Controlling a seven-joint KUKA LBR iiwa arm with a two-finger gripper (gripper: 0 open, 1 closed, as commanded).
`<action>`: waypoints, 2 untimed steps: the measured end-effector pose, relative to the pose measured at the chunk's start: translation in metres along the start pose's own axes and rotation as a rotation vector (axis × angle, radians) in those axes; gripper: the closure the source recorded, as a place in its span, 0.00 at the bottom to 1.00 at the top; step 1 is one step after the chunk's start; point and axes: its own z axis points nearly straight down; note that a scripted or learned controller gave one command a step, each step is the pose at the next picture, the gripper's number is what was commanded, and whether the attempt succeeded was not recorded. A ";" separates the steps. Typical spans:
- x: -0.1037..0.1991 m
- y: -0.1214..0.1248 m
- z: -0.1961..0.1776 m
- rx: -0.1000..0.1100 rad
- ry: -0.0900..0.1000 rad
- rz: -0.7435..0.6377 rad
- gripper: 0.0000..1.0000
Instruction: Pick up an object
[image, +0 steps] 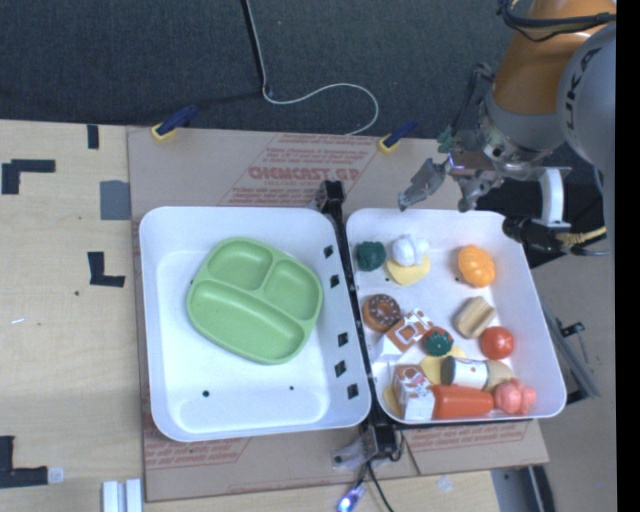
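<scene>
Two white bins (160, 300) sit on my cardboard-covered surface (290, 170), with dark carpet (120, 50) across the upper frame. My gripper (440, 190) hangs upper right, fingers (418, 190) spread open, holding nothing.

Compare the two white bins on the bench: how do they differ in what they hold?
The left bin holds one thing, a green divided plate lying flat; the right bin holds many small toy foods, among them a doughnut and a tomato. The gripper hangs above the right bin's far edge, away from the left bin. Both are shallow, white and rectangular.
</scene>
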 end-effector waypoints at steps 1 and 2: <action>0.051 0.024 -0.099 -0.001 0.000 0.001 0.00; 0.049 0.023 -0.104 0.007 -0.002 0.005 1.00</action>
